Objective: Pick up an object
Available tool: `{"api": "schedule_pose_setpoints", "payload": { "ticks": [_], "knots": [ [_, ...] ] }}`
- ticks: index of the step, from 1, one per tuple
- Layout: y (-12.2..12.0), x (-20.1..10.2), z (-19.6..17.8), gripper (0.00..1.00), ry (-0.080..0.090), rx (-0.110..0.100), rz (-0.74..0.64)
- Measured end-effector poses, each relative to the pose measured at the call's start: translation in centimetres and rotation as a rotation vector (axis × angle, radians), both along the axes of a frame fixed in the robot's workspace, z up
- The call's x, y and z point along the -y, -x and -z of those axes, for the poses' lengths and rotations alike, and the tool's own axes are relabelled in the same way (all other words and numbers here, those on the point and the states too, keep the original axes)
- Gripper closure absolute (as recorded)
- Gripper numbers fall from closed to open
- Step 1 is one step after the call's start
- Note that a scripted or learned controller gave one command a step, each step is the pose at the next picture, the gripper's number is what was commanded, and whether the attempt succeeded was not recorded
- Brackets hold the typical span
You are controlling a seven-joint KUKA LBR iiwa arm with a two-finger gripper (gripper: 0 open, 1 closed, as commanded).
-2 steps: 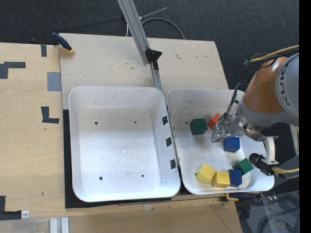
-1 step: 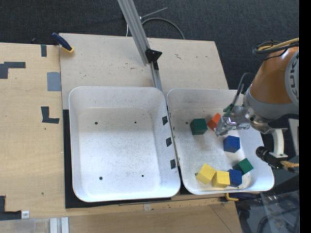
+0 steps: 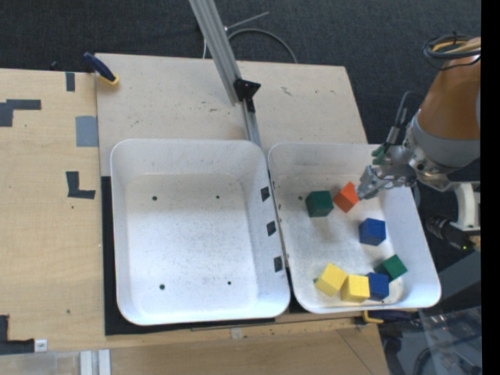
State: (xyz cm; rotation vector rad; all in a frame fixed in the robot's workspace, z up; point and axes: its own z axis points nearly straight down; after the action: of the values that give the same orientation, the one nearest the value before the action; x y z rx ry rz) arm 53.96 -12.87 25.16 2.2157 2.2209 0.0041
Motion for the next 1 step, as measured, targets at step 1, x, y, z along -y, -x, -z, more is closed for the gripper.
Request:
{"api": "schedule_pose_setpoints", "payload": {
  "ticks": [1],
  "knots": [
    [-0.02, -0.05, -0.55, 1.00, -0.001, -0.005, 0.001]
  ]
}}
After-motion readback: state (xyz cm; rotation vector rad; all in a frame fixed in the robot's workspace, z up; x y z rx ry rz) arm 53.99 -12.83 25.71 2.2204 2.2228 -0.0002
